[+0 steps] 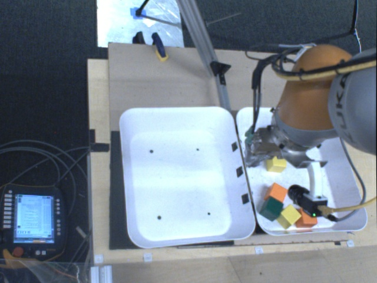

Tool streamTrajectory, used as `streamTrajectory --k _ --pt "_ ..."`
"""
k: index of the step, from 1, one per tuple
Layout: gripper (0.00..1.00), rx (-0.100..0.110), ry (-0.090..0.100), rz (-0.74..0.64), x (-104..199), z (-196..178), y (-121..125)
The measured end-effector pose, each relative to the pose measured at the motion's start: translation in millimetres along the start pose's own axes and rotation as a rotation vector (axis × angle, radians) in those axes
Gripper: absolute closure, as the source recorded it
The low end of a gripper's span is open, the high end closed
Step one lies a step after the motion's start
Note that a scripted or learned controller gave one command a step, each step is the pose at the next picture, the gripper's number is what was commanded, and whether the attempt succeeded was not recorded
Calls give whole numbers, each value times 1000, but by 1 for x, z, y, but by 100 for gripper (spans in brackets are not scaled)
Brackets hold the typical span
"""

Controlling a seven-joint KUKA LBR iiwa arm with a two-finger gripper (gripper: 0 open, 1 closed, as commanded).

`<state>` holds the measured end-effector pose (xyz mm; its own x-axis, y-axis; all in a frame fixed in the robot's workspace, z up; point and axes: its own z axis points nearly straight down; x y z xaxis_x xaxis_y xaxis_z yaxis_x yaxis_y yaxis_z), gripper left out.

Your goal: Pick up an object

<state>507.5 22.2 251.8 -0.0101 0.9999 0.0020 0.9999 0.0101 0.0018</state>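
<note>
The grey arm with the orange band (312, 93) reaches in from the right and hangs over the right shallow white bin (347, 184). Its claw (261, 148) is low, at the left side of that bin, close to the wall that meets the left shallow white bin (177, 175). Whether the claw is open or closed I cannot tell, because the wrist covers most of it.

Just beside the claw, a little below and to the right of it, lies a small yellow cube (275, 164); it looks apart from the claw, not inside it. Further below the claw, near the front of the same bin, some blocks lie together: an orange block (277, 191), a dark green block (271, 207) touching it, a second yellow block (290, 216) and another orange block (305, 220). A black part of the arm with a yellow cable (306, 200) lies over these blocks.

The two bins rest on a tan worktop (165, 75). Well to the left of the claw, outside the worktop, is a handheld control panel with a screen (32, 220).
</note>
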Motion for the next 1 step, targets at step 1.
streamTrajectory --k 1 --pt "100 2 0 0 49 10 1"
